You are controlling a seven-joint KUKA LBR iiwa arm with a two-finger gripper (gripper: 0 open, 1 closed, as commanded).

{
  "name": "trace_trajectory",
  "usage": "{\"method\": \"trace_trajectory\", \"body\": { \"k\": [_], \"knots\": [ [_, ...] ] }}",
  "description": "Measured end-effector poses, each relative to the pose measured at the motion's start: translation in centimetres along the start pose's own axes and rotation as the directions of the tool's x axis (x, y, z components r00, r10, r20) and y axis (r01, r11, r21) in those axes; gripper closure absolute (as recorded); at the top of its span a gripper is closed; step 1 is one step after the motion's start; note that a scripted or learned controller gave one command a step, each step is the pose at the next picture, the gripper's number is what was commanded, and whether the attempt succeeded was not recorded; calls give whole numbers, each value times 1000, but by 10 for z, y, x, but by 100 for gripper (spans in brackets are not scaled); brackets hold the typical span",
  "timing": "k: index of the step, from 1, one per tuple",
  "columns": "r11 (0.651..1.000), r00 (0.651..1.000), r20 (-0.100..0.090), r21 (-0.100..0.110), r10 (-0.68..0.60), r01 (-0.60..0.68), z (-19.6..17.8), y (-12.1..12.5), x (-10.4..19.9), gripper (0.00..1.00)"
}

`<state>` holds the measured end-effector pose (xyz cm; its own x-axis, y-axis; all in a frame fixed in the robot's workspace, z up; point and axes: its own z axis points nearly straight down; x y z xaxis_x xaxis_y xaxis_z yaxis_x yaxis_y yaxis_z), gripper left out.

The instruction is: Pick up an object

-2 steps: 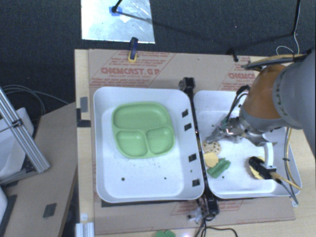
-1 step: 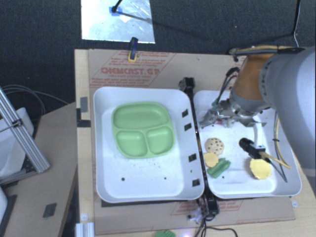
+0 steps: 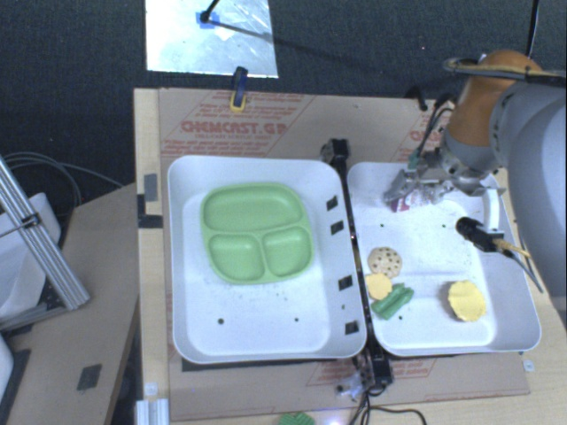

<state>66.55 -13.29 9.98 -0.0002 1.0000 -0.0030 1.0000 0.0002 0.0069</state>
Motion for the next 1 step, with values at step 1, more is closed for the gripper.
{"method": "trace_trajectory", "body": {
  "k": [1],
  "knots": [
    [1000,1000,-6,10,2,-2,14,-120,31,0]
  ]
}}
